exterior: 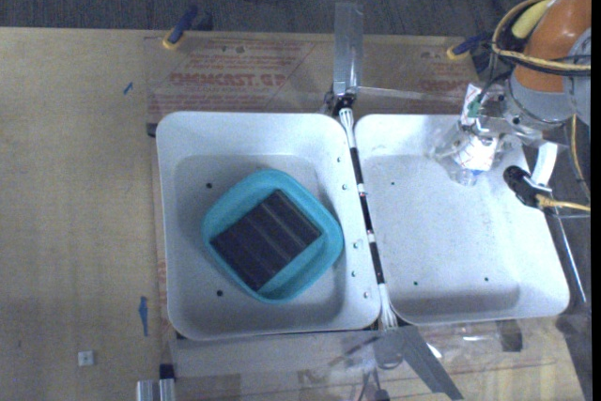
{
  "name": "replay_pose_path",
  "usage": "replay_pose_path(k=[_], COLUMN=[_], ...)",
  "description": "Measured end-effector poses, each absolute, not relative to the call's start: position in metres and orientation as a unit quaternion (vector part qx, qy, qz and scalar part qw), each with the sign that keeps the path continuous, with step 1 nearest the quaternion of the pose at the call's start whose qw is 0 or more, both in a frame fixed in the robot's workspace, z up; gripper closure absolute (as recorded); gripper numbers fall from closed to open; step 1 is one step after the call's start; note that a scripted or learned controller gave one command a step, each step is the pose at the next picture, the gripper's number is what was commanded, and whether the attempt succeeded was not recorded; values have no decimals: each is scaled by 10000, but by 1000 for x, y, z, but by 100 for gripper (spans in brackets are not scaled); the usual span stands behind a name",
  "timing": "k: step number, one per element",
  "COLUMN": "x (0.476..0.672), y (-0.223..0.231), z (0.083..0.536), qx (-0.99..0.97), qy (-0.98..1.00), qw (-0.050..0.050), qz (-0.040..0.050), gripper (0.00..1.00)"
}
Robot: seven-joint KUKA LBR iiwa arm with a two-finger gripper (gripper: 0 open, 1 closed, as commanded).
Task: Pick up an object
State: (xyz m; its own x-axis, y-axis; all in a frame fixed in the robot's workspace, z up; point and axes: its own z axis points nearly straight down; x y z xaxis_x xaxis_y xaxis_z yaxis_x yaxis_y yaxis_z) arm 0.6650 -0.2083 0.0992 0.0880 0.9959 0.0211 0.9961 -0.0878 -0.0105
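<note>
From the camera view I see 2 white bins side by side on the table [84,202]. The left bin [178,146] holds a teal container [324,235] with a dark ribbed block [265,238] set in its hollow; both lie turned at a diagonal, the long axis running from lower-left to upper-right. That is the 1 clear thing to pick.

The right bin [451,258] has my arm [556,42] over its upper-right corner, grey wrist and orange band showing, yellow cables looping around it. The claw [474,146] hangs near that bin's back wall. It reads as a pale, blurred cluster, and I cannot tell how its jaws stand or whether anything sits between them, so I will not claim a hold.

The relation that matters: the teal container lies well apart from the claw, to the claw's left in this view and toward the near side of the table, across the divider between the 2 bins. I judge the pick is not yet made. To take the container I would have to carry the claw over the divider into the left bin and turn the wrist so the jaws close across the block's short side or over the container's rim.
</note>
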Motion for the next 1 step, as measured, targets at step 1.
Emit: replay_pose_path(k=[1], x=[668], y=[-135], z=[224], qx=[-7115], qy=[-7027], qw=[-9], qz=[-2], gripper=[100])
